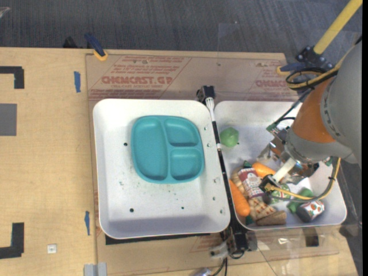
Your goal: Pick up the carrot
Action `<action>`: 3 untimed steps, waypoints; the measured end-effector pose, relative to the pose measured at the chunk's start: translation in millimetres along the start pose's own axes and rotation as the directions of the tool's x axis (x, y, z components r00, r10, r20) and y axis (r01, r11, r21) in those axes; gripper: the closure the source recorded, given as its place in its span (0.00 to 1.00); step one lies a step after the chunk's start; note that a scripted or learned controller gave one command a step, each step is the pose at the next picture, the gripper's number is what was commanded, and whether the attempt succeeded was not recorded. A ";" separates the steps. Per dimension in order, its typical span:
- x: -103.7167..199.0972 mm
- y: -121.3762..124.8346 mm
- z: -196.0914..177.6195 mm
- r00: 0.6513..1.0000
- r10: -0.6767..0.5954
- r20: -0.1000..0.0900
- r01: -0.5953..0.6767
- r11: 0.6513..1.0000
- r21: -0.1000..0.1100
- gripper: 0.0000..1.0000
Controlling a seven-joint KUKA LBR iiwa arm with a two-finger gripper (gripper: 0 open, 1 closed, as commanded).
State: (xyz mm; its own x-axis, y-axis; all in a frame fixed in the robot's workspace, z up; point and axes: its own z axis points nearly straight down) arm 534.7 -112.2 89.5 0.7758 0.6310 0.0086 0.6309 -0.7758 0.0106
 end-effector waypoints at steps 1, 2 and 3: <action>-1.8 1.9 -9.5 1.000 0.001 0.005 -0.001 1.000 -0.001 1.00; -1.8 1.8 -9.4 1.000 0.001 0.005 -0.001 1.000 -0.001 0.00; -29.1 -27.1 -0.9 0.887 0.462 -0.001 -0.462 0.887 -0.004 0.00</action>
State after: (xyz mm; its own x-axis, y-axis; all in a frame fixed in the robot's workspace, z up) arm 495.1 -109.5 89.8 0.9795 0.2010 0.0138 0.2009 -0.9796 0.0095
